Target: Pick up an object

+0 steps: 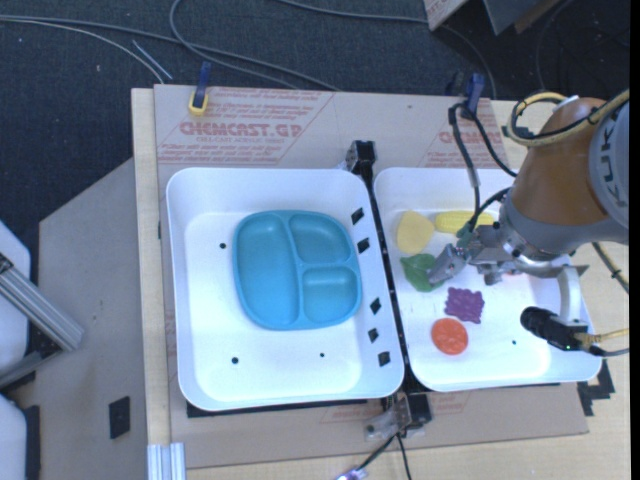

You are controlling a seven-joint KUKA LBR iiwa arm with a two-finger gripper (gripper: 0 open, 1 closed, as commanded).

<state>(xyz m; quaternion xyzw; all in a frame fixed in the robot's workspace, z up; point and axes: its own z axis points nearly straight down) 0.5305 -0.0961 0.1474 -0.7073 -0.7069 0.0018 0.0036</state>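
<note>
we judge the green toy (419,269) light and slippery, best pinched mid-body; tool (452,264) beside it, grip state unclear.

Both bins (200,268) smooth glossy white plastic; divided blue tray (296,268) matt plastic; worktop (270,118) flat brown printed cardboard; orange arm band (560,163) glossy.

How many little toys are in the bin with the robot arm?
5 that I can see: a yellow toy at the back left, a yellow one beside it, a green one, a purple one, and an orange one in front. The arm may hide more.
</note>
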